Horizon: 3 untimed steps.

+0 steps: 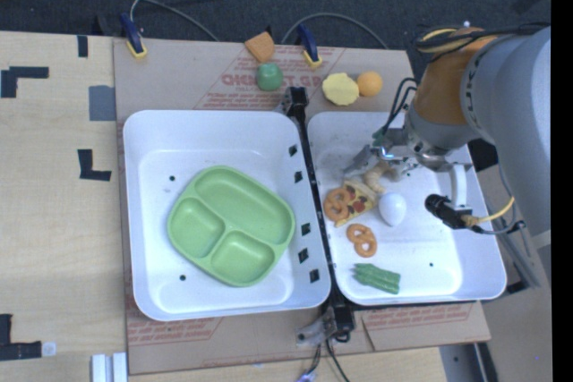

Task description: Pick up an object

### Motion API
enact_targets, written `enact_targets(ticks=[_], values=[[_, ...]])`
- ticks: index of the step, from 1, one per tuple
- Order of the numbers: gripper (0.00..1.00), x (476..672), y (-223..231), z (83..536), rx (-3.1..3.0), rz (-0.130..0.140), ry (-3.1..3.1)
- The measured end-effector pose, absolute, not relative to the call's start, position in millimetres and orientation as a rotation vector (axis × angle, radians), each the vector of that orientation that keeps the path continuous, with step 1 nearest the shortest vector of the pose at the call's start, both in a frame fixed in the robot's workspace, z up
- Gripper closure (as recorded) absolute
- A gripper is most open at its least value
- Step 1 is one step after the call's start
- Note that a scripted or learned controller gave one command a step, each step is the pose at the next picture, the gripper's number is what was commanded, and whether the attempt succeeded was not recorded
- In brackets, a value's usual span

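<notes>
Fingers (pixel 365 162) spread apart, gripping nothing, above the right bin (pixel 466 282).
Two pretzels (pixel 362 238), one egg (pixel 392 209) (white), one green tray (pixel 231 225); arm (pixel 488 94) bent low.

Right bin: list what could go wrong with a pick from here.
1. The pretzels, white egg and other small food pieces lie packed together below the end effector, so a grasp may catch two things or push them apart.
2. The egg is round and may roll away when touched.
3. The green bean pod lies flat on the right bin floor, hard to get under.
</notes>
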<state>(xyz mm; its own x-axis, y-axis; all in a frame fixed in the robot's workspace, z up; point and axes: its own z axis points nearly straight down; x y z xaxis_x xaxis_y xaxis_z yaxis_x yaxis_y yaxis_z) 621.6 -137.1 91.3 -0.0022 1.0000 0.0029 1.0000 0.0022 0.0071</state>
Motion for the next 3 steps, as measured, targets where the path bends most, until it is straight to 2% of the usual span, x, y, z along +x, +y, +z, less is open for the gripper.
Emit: enact_targets(ticks=[1,2,3], values=[[0.0,630.3,-140,86,2.218,0.002,2.223],[1.0,631.0,-141,97,2.214,0.003,2.221],[1.0,614.9,-69,185,2.218,0.002,2.224]])
